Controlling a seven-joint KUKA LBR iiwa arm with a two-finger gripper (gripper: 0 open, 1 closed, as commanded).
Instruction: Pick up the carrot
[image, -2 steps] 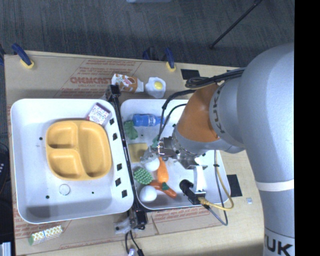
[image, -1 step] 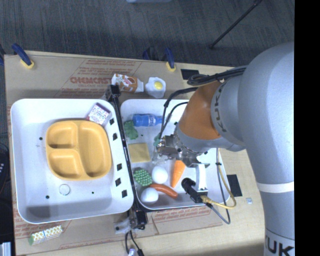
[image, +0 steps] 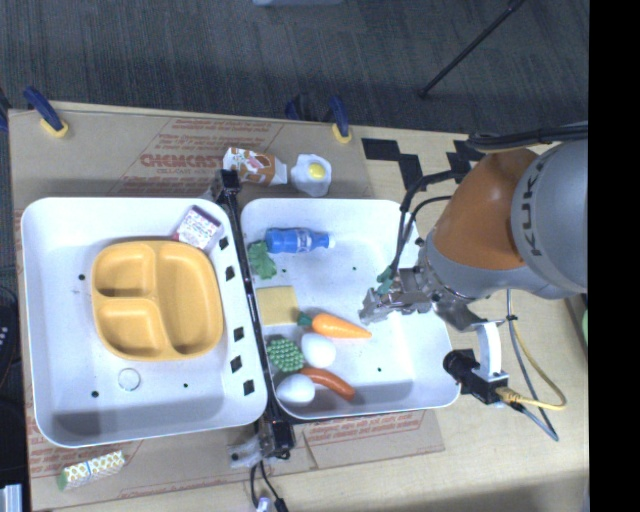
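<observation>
An orange carrot (image: 337, 326) with a green stub lies in the right bin (image: 400, 235), pointing right, near the bin's middle front. My gripper (image: 384, 301) hovers just right of the carrot's tip, slightly above it. Nothing shows between its fingers. The grey arm with its orange band (image: 485, 225) reaches in from the right, over the bin's right rim.
The right bin also holds a blue bottle (image: 295, 241), a green leafy piece (image: 262, 261), a yellow slab (image: 277, 304), a white egg (image: 318, 351), a sausage (image: 328, 381) and a green cob (image: 284, 354). The left bin (image: 60, 240) bears a yellow divided plate (image: 157, 297).
</observation>
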